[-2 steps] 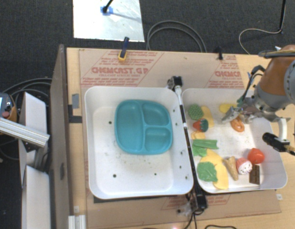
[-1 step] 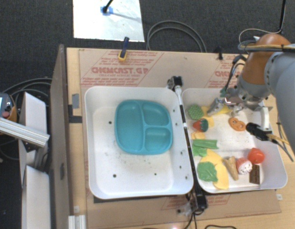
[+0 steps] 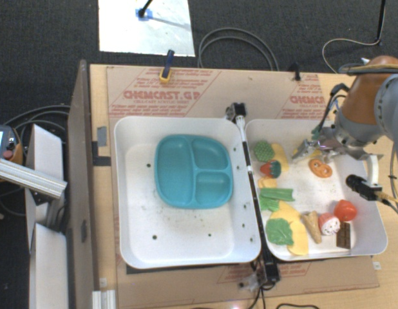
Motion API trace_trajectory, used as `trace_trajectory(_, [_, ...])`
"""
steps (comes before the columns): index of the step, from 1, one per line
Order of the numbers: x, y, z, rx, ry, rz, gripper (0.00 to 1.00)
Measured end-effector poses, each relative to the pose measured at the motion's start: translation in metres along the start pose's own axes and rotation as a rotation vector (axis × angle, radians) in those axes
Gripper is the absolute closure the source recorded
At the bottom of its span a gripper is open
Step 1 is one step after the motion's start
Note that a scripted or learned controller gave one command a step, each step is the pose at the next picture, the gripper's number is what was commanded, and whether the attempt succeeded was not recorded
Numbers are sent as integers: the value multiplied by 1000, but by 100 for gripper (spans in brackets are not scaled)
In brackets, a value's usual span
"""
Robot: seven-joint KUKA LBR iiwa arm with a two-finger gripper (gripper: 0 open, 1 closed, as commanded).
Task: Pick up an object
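Toy food [image 3: 295,201] is piled in the right bin [image 3: 373,237]. My gripper [image 3: 310,148] hangs just over its far edge, honestly can't tell if the fingers are open.

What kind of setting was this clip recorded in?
Most likely a robotics lab bench set up for grasping trials: two white bins on a cardboard-covered bench, toy food in the right-hand bin, a teal divided plate in the other, cables on dark carpet.

Cut off by the right edge: the arm [image 3: 373,105], past its orange band. Too small to tell open from closed: the gripper [image 3: 310,145]. Partly hidden under the green leaf [image 3: 279,231]: the yellow piece [image 3: 295,227]. Cut at the left edge: a grey box [image 3: 0,143].
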State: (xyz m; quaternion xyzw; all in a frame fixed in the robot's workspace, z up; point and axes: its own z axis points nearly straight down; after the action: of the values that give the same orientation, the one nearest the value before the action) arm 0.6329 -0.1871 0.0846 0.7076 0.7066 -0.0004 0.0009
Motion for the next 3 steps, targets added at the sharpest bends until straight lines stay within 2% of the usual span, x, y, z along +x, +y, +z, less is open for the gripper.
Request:
trace_trajectory(1, [-14, 8, -1, -3, 1, -2, 0])
trace_trajectory(2, [-14, 9, -12, -7, 0, -5, 100])
trace_trajectory(3, [-20, 39, -93, -13, -2, -7, 100])
